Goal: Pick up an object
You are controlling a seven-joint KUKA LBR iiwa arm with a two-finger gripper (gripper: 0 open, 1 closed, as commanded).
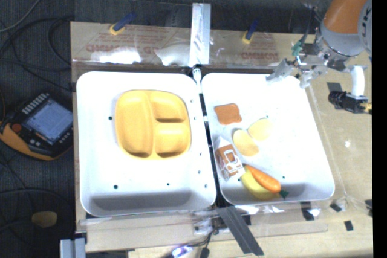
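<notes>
The right bin (302,130) holds several small items along its left and front: an orange-brown toast slice (227,113), two pale yellow pieces (251,136), a small brown-and-white packet (229,160), and an orange carrot (263,179) lying on a yellow piece (254,187). My gripper (294,69) hangs over the bin's back right corner, well away from all of them, with nothing seen between its fingers.
A yellow divided tray (153,123) lies in the left bin (97,148). A clear plastic wall with blue and yellow clips stands behind both bins. A handheld pendant (37,125) rests on the floor at left. The arm's orange band (346,6) is at top right.
</notes>
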